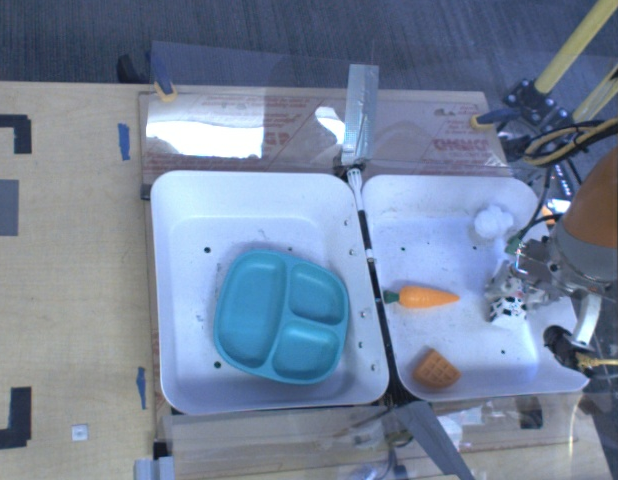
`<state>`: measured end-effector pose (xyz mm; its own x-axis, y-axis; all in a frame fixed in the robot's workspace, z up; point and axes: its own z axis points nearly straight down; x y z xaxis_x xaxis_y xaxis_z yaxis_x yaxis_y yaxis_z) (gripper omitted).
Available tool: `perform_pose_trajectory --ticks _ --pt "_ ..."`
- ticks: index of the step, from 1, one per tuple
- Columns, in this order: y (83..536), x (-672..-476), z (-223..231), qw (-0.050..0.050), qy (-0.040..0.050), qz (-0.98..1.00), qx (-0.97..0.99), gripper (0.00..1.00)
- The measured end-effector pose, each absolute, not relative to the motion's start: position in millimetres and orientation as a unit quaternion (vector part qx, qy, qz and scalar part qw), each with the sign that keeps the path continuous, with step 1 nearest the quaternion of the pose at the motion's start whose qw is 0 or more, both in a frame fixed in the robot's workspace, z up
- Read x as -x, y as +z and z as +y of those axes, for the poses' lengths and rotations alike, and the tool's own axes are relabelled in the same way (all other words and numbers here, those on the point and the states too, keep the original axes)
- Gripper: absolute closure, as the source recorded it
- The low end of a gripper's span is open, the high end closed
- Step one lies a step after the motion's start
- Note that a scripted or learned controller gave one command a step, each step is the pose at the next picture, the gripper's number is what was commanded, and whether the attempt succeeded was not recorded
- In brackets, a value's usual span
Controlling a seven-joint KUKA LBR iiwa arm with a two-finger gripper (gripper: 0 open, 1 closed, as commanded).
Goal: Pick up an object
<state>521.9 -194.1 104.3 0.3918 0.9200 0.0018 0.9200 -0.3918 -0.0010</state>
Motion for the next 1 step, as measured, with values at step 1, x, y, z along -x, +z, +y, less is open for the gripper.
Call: perform_pose_trajectory --ticks 1 --pt "188.1 -587.6 -109.5 -0.001 -0.0035 -0.539 0.843 1.00"
